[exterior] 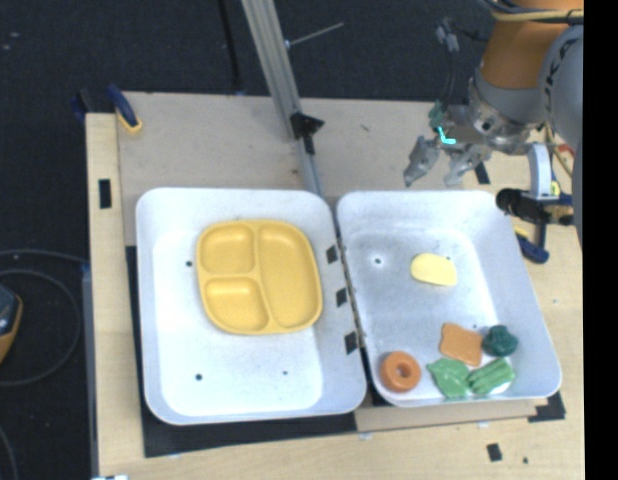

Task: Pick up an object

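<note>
The end effector (441, 169) hangs released, fingers spread, above the right white plastic bin's (519, 268) far rim. A pale yellow rounded toy (433, 269) lies inside that bin, well apart from it.

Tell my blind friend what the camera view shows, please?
A robot gripper hangs open above the back edge of the right white bin, holding nothing. That bin has a yellow piece, an orange ring and green toys; the left bin has a yellow divided tray.

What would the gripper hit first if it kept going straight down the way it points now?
Probably the far rim of the right white bin, or the bench beside it; the gripper hangs above that edge, fingers spread, though depth is unclear.
</note>
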You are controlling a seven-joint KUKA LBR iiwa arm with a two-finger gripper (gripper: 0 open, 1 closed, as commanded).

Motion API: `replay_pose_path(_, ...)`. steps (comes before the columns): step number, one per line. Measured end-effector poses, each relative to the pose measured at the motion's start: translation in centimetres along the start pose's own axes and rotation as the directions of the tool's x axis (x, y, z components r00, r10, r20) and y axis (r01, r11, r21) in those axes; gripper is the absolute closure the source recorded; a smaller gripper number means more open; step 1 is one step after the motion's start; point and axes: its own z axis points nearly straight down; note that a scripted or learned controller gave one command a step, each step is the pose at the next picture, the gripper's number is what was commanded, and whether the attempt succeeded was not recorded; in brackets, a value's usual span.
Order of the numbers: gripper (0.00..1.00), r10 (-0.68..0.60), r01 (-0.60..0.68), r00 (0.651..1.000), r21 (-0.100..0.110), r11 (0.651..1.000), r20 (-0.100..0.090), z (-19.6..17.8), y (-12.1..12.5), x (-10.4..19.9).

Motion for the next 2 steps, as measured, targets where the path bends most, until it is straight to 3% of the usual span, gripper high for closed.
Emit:
replay_pose_path(1, 0.00, 0.000, 0.000, 1.000, -0.003, 1.000, 0.000, -0.2, 0.1, 0.0)
replay_pose_path(2, 0.00, -0.001, 0.001, 1.000, 0.002, 1.000, 0.002, 6.1, 0.3, 0.0)
